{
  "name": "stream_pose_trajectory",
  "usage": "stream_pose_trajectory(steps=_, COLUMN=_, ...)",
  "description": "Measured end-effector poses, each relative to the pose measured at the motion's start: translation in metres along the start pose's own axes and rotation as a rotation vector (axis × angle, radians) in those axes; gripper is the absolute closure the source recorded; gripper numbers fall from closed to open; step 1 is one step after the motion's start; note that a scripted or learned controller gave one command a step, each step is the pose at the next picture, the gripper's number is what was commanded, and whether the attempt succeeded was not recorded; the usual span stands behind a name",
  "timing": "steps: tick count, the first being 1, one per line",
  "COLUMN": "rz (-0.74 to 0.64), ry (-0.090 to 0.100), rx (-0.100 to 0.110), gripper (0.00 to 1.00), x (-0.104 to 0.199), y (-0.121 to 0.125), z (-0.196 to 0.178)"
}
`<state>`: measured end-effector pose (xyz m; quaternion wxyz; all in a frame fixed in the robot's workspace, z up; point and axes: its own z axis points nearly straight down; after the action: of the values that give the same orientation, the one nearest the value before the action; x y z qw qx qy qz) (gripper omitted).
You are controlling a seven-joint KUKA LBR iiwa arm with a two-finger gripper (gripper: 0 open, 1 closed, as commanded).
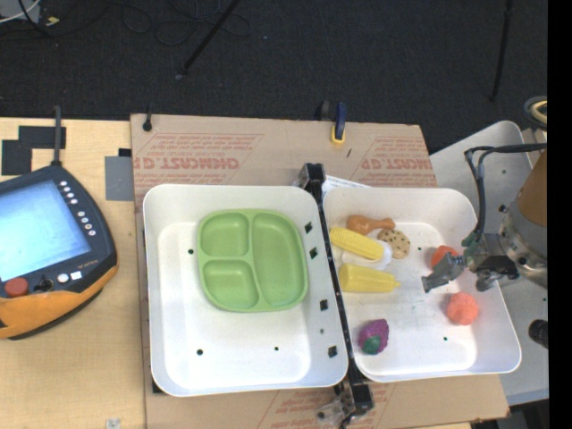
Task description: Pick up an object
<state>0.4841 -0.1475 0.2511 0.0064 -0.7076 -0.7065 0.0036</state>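
My gripper point(463, 280) hangs over the right side of the right bin point(500, 351), reaching in from the right. Its two grey fingers point(438, 280) stand apart, open, with nothing between them. A small red-orange piece point(443, 256) lies just above the left finger. A fuzzy orange ball point(462, 309) lies just below the gripper. Further left in this bin are a yellow corn cob point(356, 242), a second yellow piece point(366, 281), a brown drumstick point(369, 224), a speckled cookie point(394, 241) and a purple-and-green fruit point(374, 335).
The left bin point(170, 347) holds a green divided plate point(251, 261). A black divider with clips point(325, 275) runs between the bins. A teach pendant point(49, 239) lies at the far left on the bench. Cables point(478, 186) hang by the arm on the right.
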Motion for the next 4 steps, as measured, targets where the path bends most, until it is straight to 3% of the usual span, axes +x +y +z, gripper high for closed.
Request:
stream_pose_trajectory(steps=1, rz=-0.002, ry=-0.002, rx=-0.010, gripper=0.00, x=0.000, y=0.002, z=-0.005)
stream_pose_trajectory(steps=2, rz=-0.003, ry=-0.001, rx=-0.006, gripper=0.00, x=0.000, y=-0.006, z=0.042)
stream_pose_trajectory(steps=4, rz=-0.003, ry=0.000, rx=-0.005, gripper=0.00, x=-0.009, y=0.003, z=0.160)
